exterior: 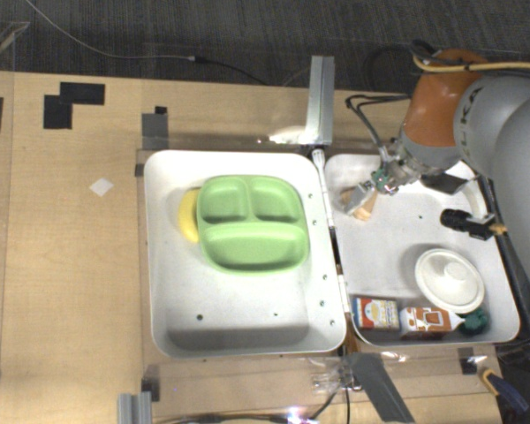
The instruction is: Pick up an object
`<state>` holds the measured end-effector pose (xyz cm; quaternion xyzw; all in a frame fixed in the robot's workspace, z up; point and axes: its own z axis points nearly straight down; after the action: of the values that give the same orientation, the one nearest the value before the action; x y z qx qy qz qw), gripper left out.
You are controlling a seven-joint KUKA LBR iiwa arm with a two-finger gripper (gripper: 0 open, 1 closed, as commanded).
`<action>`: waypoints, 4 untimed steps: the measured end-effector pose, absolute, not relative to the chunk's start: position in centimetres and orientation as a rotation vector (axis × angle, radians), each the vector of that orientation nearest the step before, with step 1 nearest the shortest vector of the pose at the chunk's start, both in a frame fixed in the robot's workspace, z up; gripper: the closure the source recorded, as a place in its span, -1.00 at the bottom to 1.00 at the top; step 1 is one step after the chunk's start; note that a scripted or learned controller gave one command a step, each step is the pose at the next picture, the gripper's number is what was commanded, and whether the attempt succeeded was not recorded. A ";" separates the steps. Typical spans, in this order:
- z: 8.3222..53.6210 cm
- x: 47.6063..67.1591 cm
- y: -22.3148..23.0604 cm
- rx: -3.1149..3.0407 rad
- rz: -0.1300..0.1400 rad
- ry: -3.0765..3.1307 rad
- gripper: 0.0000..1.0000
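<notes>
My gripper hangs over the far left corner of the right bin, reaching in from the right. Just below and to its left, a small tan and white object lies on the bin floor, close to the fingertips; whether they touch it is unclear. A white bowl sits upside down near the right bin's front right. A brown and white carton lies flat along the front wall, with a small dark green thing at its right end.
The left bin holds a green divided plate with a yellow thing poking out from under its left edge. A metal divider separates the bins. The middle of the right bin floor is bare.
</notes>
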<state>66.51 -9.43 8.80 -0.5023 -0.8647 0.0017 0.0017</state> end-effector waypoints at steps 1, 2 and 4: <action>12.6 67.1 -11.4 -1.542 -0.006 -2.748 -1.00; 9.6 66.5 -10.1 -1.483 0.011 -2.779 -1.00; 10.1 65.9 -9.2 -1.604 -0.012 -2.718 1.00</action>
<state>65.87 -9.18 10.07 -0.5081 -0.8613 -0.0038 -0.0071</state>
